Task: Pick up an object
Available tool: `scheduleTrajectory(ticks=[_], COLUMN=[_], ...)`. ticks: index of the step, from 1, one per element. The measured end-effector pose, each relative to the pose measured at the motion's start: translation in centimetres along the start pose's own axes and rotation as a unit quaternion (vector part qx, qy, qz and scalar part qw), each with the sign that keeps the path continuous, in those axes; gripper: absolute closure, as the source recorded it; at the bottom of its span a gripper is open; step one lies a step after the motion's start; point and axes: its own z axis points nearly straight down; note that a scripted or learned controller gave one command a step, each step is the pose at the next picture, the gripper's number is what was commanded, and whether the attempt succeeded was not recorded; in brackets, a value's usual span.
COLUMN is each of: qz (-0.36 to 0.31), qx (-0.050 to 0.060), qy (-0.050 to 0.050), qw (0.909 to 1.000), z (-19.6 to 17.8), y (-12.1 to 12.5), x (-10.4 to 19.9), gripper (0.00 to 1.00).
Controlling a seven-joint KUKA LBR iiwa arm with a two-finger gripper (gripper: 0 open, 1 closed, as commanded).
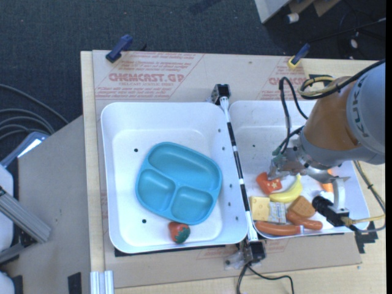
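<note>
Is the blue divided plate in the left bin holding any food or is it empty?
Empty. The blue divided plate shows bare compartments; the strawberry lies beside it on the left bin floor, near its lower edge.

Arm (343,124) cut off at right edge, gripper (280,170) finger state unclear, carrot (328,187) partly hidden behind arm

From my seat I see dark blue-grey carpet (92,11) around the bench (92,164), whose pale top carries a brown cardboard sheet (153,75) printed in red lettering. A blue clamp (118,48) pins the sheet's far left corner, and a smaller blue-and-yellow clamp (299,54) bites its far edge. Grey cables (24,118) loop over the floor at left. Light falls evenly.
</note>
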Motion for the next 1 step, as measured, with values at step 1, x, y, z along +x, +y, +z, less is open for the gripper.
scheduleTrajectory(ticks=[1], qz=[-0.001], qx=[0.000], qy=[0.000], qw=[1.0000], z=[-9.03], y=[-1.29], x=[4.74], gripper=[1.00])
